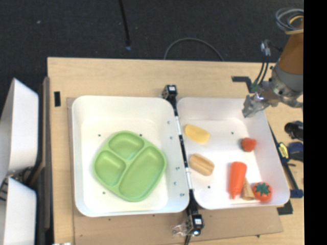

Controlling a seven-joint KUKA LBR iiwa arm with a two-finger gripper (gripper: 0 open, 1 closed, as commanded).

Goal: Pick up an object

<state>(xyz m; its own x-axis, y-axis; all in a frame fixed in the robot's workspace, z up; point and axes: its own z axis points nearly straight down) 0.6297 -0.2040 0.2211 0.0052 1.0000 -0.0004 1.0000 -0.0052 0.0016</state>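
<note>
The right bin holds toy food. The gripper hangs over its far right corner; I cannot tell its state. The long carrot points away, and the small red tomato lies nearest, just below.

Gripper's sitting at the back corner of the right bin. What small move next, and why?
Probably bring the gripper toward the camera and lower it over the small red piece. It is the nearest item, and it lies apart from the carrot and the yellow piece, so there is room around it.
</note>
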